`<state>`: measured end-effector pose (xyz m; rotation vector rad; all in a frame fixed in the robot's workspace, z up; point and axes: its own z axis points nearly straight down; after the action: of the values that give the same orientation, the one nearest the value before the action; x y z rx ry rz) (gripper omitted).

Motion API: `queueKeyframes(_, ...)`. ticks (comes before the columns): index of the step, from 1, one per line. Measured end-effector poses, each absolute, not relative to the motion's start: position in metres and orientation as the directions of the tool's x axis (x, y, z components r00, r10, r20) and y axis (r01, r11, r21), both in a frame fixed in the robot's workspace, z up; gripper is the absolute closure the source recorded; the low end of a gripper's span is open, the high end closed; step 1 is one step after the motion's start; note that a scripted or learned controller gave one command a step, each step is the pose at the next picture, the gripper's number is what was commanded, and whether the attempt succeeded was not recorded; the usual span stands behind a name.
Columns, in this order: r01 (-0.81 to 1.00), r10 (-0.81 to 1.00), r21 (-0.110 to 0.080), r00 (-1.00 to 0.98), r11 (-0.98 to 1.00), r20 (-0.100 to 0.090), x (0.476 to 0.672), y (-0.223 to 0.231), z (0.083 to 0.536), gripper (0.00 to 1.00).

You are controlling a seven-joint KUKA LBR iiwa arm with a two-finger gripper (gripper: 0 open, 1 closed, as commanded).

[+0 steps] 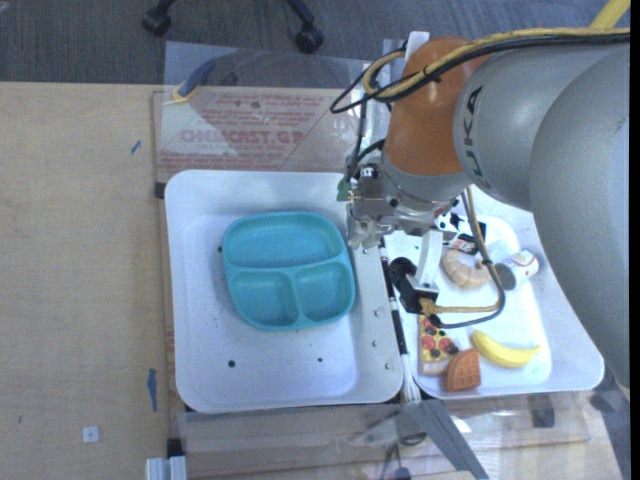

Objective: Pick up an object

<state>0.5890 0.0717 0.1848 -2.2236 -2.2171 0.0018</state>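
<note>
My gripper (374, 234) hangs below the orange wrist band, over the ridge where the two white bins meet, at the right edge of the blue divided plate (288, 269). The plate lies in the left bin (200, 348). In the right bin (570, 363) lie a tan croissant (467, 269), a yellow banana (505, 350), a pizza slice (436, 346), an orange-brown piece (463, 371) and a small white-and-red thing (521, 262). The arm hides much of the right bin's far half. Nothing shows in the gripper.
A clear plastic sheet with red lettering (245, 133) lies behind the left bin. The wooden bench (80, 268) stretches bare to the left. An office chair base (230, 3) stands on the floor beyond the bench.
</note>
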Motion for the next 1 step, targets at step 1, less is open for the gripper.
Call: queueKeyframes(1, 1.000, 1.000, -0.003, -0.001, 0.001, 0.000, 0.5729, 0.1202, 0.1580, 1.00)
